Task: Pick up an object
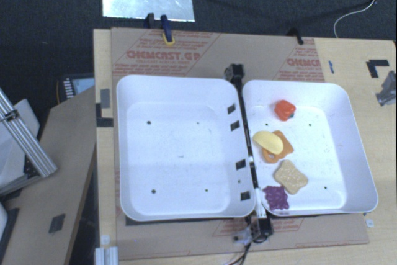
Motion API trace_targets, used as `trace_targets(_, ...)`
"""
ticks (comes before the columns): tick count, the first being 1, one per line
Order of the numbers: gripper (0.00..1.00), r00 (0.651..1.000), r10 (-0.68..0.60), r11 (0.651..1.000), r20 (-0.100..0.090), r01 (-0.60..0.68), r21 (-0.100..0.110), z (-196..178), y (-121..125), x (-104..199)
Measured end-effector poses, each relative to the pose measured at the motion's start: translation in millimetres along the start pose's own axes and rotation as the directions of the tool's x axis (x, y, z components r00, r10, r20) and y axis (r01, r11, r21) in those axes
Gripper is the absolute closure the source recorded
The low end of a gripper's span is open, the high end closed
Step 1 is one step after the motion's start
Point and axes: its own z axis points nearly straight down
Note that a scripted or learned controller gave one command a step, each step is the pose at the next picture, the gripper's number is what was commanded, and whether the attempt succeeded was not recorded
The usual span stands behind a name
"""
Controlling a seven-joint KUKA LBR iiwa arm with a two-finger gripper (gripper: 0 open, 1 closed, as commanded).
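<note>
The tool [387, 87], as far as I can make it out, is the small grey piece at the right edge of the view, well apart from both bins and off to the side of the worktop [347, 56]. I cannot tell how far open it is, and I see nothing in its hold, so I judge the pick as not yet begun

All the candidates lie in the right shallow white plastic bin [358, 133], bunched toward its left wall beside the divider it shares with the left shallow white plastic bin [180, 146]. The round red-orange toy fruit [285, 110] sits alone near the back. The yellow oval toy piece [268, 141] lies partly on top of a flat orange toy slice [285, 147], touching it. Just in front of them is the tan toast-shaped toy slice [290, 176], and the purple bumpy toy cluster [276, 197] rests in the front left corner, close to the wall

From where I sit, the red-orange fruit looks the easiest choice: it stands proud of the floor with free space around it. The purple cluster's corner spot would likely crowd the tool against the wall, and the flat slices offer little to close on
</note>
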Motion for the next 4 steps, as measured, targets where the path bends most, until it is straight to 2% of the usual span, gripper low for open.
trace_targets(1,1.00,1.000,-0.005,1.000,0.000,0.005,-0.013,-79,24,99)
trace_targets(2,1.00,1.000,-0.007,1.000,-0.001,0.007,-0.003,-63,0,210)
trace_targets(3,1.00,1.000,-0.001,1.000,0.003,0.001,0.011,82,1,270)
trace_targets(4,1.00,1.000,0.006,1.000,-0.001,-0.006,-0.012,-1,3,260)
